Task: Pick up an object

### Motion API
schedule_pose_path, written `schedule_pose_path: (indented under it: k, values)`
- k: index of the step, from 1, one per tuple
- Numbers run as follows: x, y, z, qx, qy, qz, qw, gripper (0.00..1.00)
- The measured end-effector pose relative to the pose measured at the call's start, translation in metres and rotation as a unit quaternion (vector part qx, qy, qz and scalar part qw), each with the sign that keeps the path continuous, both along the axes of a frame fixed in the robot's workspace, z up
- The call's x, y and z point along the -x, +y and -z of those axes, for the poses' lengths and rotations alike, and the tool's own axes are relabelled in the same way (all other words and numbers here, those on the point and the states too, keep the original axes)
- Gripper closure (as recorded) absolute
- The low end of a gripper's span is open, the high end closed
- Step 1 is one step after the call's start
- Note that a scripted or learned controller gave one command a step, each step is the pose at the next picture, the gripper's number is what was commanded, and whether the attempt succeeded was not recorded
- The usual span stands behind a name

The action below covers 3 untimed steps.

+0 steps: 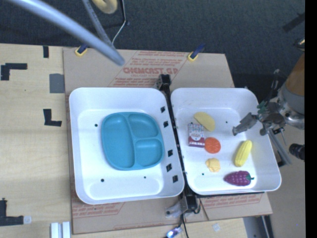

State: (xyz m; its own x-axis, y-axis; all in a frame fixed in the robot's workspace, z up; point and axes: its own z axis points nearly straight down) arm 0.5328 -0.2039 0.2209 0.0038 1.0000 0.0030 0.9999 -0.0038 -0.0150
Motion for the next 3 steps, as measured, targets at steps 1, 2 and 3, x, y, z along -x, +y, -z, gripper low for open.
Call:
schedule_pose_path:
  k: [1, 2, 3]
  values:
    - [-0.003, 0.001, -0.008, 0.0015, -0.006, -0.002, 1.0, 0.0]
    - [-0.002, 0.003, 0.056, 0.0009, -0.004, -0.002, 1.0, 0.0]
    - [-0.007, 0.012, 0.108, 0.0009, -0.004, -0.003, 1.0, 0.0]
